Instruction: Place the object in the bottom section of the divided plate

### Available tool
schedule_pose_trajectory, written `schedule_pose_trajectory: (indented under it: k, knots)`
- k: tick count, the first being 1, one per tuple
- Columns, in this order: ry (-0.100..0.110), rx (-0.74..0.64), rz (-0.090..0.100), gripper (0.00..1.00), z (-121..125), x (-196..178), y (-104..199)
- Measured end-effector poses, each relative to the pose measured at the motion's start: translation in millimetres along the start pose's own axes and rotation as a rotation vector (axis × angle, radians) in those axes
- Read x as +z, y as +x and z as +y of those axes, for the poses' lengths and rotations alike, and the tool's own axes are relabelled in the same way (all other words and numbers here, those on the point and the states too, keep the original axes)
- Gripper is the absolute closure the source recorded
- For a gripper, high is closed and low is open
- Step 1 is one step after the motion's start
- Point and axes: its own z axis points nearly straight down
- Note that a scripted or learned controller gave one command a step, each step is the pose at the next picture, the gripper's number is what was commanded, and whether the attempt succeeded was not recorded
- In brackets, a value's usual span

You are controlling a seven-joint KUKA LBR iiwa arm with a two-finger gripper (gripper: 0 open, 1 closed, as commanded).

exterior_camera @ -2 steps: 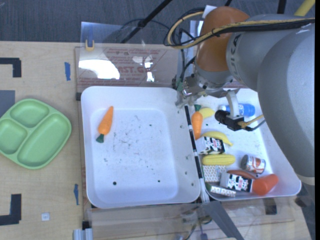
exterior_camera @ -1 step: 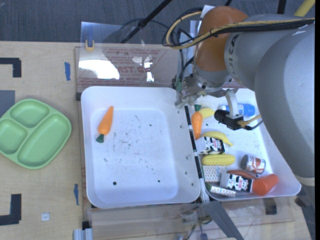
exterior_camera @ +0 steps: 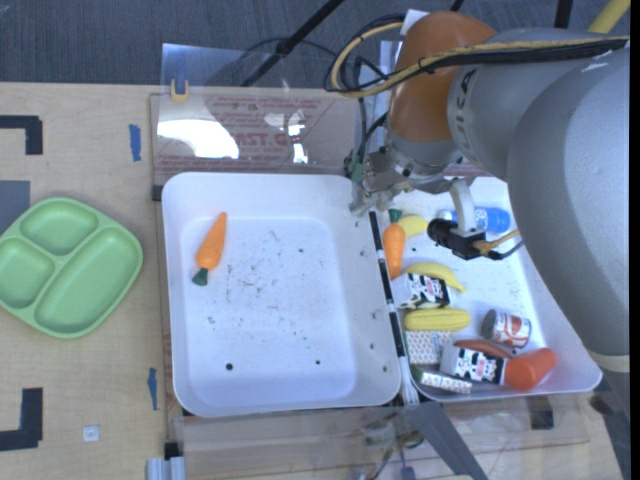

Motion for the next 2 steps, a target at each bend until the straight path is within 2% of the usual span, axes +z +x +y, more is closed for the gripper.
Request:
schedule_pose_trajectory:
  k: [1,2]
  knots:
    - [0.003,-0.141,0.041,1.00,11.3,-51.5,-0.9]
    - [0.006,-0.213,0.044,1.00,21.2,28.8,71.4]
